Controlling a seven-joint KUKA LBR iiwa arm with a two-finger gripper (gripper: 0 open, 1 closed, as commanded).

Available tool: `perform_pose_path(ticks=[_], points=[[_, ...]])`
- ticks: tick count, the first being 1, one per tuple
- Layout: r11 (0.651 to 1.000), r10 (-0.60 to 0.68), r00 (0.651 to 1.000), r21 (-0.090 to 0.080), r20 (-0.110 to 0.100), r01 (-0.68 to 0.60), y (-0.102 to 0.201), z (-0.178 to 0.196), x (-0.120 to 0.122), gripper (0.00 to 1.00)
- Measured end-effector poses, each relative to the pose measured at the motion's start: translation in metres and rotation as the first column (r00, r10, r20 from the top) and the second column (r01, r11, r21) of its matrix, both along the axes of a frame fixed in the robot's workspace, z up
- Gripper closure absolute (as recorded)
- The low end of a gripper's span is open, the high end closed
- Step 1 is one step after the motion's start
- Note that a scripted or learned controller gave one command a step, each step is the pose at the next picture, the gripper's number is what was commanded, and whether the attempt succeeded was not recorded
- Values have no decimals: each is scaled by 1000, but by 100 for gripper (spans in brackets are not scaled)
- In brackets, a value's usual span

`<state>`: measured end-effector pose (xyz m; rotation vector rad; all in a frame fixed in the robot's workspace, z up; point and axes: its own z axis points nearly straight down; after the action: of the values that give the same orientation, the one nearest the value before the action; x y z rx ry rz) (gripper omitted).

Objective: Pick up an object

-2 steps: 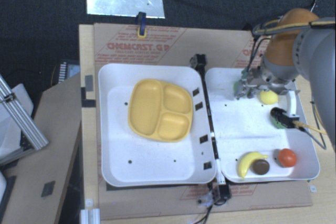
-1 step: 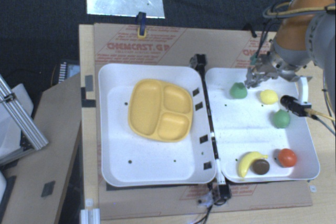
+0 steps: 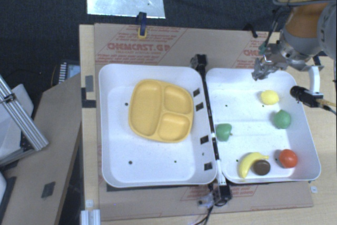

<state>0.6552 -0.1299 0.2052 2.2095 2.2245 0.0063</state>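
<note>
Nothing is lifted yet: the grey two-finger gripper (image 3: 259,73) hangs at the upper right of the frame, above the right white bin's (image 3: 234,87) far edge, with the small yellow lemon-shaped toy (image 3: 269,97) lying unheld just below it.

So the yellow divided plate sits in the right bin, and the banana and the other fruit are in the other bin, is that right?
Not quite. The camera view shows the yellow divided plate in the left bin, not the right one. The banana and the other fruit are in the other bin, the right bin.
</note>
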Motion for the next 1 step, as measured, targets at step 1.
perform_pose_path(ticks=[1], points=[[1000, 1, 1000, 0, 1, -1, 5, 56, -7, 100]])
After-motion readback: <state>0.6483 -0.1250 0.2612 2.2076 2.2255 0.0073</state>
